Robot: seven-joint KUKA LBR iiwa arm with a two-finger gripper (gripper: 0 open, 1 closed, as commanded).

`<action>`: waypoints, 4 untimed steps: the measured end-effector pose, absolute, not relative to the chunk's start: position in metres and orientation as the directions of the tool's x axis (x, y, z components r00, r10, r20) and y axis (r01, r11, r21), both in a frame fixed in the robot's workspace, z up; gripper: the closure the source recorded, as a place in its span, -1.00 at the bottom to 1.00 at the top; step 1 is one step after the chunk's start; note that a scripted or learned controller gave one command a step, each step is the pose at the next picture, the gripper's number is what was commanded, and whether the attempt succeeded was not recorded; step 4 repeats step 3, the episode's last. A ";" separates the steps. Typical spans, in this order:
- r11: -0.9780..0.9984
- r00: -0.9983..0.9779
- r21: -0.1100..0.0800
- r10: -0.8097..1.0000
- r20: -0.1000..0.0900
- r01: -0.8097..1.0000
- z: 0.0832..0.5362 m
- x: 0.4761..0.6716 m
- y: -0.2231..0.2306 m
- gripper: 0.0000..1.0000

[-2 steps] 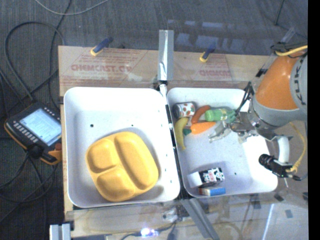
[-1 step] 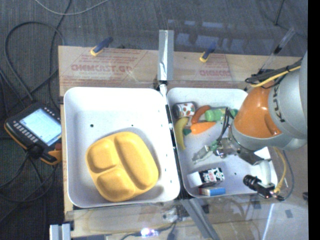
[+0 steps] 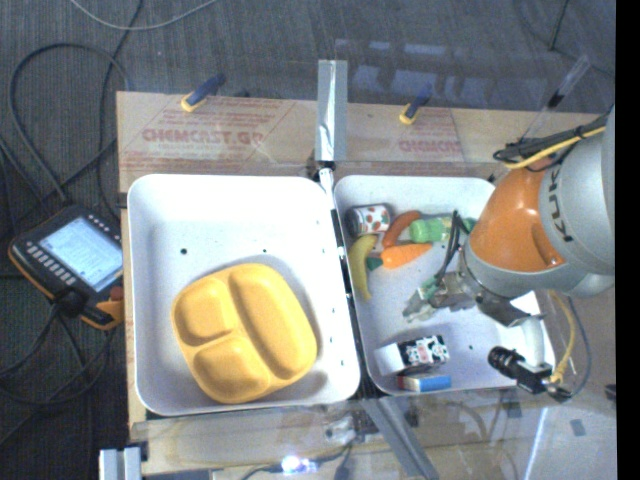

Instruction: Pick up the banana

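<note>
Now, banana [image 3: 359, 264] in right bin [image 3: 455, 363], yellow tray [image 3: 245, 330] in left bin [image 3: 160, 218]

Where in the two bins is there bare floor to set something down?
Bare floor lies in the left bin behind the yellow tray. The right bin is crowded: banana, carrot and gripper stand close.

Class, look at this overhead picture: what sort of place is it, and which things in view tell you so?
Probably a robotics lab test bench: a grey and orange arm reaches over two white bins, a handheld control pendant lies beside them, and cables trail across the carpet.
</note>
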State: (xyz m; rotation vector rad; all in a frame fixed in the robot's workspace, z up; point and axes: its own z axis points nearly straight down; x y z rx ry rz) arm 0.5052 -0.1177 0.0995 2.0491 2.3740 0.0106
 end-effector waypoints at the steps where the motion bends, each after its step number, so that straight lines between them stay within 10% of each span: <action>1: 0.473 -0.473 0.008 0.881 -0.012 0.881 0.092 0.566 -0.108 1.00; 2: 0.608 -0.607 0.010 0.794 -0.015 0.794 0.092 0.514 -0.165 1.00; 4: 0.789 -0.789 0.003 0.614 -0.023 0.614 0.093 0.525 -0.115 1.00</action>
